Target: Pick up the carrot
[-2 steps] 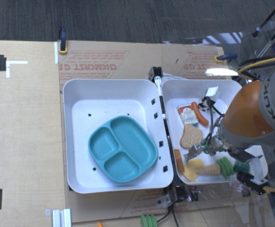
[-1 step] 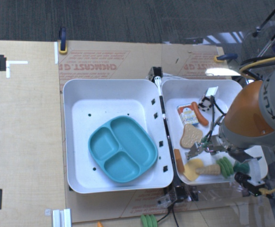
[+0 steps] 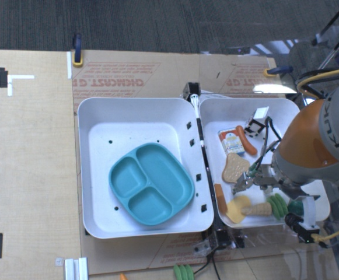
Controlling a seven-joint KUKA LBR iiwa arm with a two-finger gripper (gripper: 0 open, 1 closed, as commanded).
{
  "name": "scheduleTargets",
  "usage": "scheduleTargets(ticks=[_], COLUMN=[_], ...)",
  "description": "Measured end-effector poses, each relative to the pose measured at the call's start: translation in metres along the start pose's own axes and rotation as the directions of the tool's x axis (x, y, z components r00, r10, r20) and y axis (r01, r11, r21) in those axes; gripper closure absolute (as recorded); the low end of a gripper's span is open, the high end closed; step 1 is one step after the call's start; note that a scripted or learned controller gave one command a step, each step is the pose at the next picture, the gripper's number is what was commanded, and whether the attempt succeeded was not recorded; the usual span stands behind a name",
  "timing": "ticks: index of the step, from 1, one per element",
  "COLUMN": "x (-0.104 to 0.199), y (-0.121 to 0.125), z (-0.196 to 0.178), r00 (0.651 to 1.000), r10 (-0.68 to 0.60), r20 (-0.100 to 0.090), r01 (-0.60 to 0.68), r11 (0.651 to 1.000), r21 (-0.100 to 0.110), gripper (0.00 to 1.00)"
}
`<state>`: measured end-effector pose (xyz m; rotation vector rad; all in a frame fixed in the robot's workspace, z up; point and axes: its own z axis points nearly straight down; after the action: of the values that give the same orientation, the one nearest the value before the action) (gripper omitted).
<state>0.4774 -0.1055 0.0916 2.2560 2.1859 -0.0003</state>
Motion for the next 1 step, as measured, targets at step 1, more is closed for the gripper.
scheduleTargets(ticks=[1], x=[0.0118], y=[0.0012], z=[0.0002], r00=[0.937], r10=[-0.348], r20=[-0.001], r01=[0.348], r11=[0.937], r21=[0.000], gripper=[0.00])
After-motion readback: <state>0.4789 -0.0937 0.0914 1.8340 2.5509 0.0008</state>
